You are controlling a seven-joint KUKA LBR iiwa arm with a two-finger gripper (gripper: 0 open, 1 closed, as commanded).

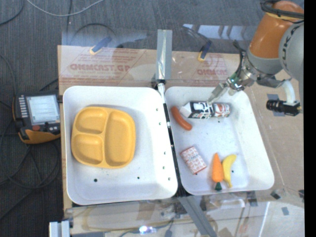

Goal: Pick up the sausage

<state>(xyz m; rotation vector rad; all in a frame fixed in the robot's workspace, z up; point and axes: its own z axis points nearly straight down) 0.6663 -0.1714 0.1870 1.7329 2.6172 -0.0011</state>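
1. I see one sausage (181,118) lying in the right bin (256,147), near that bin's left wall and toward its far end. It lies on a slant, apart from everything else, with bare white floor all round it.
2. I judge it a toy: light, smooth and probably a bit slippery, rounded, so it may roll or squirt out under a pinch. I would take it across the middle, fingers set square to its long axis, and close gently.
3. Just to its right lies one small carton (210,109), on its side, near but not touching.
4. Toward the near end of the same bin I count one pink packet (193,160), one carrot (217,170) and one banana (228,169); the carrot and banana lie side by side, touching or nearly so.
5. The left bin (74,181) carries one yellow divided plate (103,137) with three compartments.
6. That makes two bins on the desk (108,68).
7. My one pincer (217,93) hangs over the right bin's far edge, just above the carton and well right of the sausage. It grips nothing, and I cannot tell how wide its fingers stand.
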